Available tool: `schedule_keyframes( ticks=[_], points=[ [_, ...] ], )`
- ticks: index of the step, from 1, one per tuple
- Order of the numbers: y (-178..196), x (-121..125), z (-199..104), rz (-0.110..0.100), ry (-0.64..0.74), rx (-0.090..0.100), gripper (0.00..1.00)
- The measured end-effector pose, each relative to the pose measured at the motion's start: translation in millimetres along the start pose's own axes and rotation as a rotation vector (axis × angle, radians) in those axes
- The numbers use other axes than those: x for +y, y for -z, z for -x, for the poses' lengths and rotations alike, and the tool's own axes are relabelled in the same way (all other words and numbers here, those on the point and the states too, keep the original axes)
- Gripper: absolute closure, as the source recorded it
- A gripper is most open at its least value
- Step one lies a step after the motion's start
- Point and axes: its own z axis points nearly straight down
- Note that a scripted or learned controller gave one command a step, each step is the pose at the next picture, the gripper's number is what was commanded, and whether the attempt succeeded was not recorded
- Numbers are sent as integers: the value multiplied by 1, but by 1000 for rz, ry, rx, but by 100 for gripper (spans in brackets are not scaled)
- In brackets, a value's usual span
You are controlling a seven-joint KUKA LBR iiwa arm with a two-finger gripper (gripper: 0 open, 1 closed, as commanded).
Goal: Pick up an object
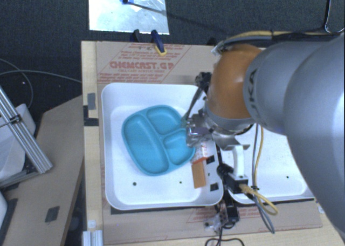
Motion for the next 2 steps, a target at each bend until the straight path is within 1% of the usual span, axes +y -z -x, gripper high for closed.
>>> schedule_keyframes(
  ticks=[1, 2],
  points=[
    [118, 1, -3, 13, -9, -2, 100],
    [345, -14, -23, 20, -9, 1, 100]
  ],
)
